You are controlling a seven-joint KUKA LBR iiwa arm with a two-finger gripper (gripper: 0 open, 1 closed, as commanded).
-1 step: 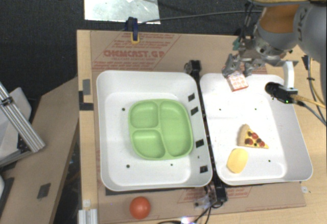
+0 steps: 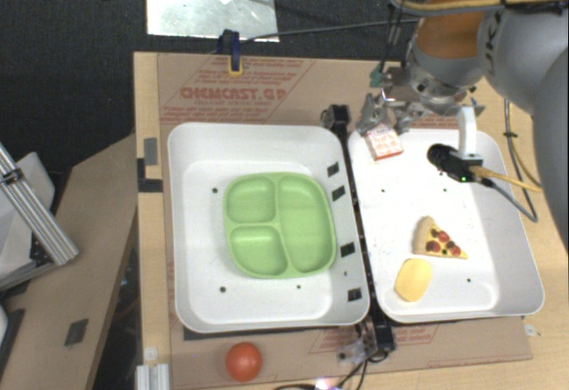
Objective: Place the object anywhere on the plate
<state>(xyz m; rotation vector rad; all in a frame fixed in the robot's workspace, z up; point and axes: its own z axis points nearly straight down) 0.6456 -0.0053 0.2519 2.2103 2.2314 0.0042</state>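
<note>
Camera view, looking down at a slant on the bench: a green four-compartment plastic plate (image 2: 277, 225) sits in the left white bin (image 2: 191, 290), while the pincer (image 2: 384, 123) of the grey arm with its orange band hangs over the far left corner of the right white bin (image 2: 516, 264), seemingly pinching a small white-and-red packet (image 2: 384, 145), which hangs tilted beneath its tips. A toy pizza slice (image 2: 436, 240) and a pale yellow rounded piece (image 2: 413, 279) lie nearer in that bin. To do well, the arm should probably lift clear of the divider, cross over the plate, and lower before letting go.
</note>
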